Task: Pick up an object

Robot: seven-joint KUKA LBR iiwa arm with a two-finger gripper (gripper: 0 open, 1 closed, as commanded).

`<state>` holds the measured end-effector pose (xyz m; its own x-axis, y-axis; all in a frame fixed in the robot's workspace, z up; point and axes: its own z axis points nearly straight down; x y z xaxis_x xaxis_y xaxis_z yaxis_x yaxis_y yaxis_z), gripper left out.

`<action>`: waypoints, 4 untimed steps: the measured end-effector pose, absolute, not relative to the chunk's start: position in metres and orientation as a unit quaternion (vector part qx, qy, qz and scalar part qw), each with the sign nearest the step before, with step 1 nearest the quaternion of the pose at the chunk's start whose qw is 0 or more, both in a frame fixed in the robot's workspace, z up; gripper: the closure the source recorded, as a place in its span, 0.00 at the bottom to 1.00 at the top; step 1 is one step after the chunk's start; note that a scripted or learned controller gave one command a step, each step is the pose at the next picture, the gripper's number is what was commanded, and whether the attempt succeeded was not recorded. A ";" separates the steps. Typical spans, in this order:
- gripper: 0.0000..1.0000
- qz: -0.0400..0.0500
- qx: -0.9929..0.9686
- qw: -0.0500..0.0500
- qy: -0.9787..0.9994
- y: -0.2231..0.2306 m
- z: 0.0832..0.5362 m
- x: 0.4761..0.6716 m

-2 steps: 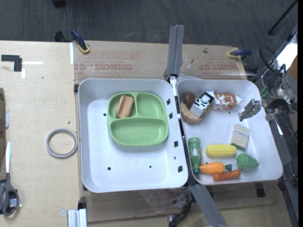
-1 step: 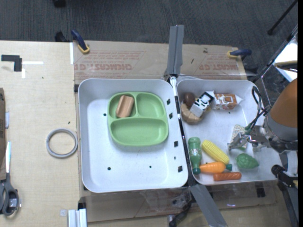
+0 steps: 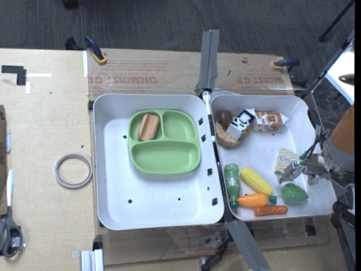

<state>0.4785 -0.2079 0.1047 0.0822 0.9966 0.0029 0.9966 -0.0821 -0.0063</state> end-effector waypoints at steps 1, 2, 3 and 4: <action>0.00 0.001 -0.604 0.003 -0.797 -0.149 0.088 0.511; 0.00 0.001 -0.591 0.003 -0.807 -0.181 0.088 0.499; 0.00 0.001 -0.535 0.002 -0.845 -0.127 0.088 0.541; 0.00 0.001 -0.582 0.002 -0.813 -0.169 0.125 0.523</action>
<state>0.5229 -0.1693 0.1247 -0.3224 0.9466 0.0014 0.9466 0.3224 -0.0035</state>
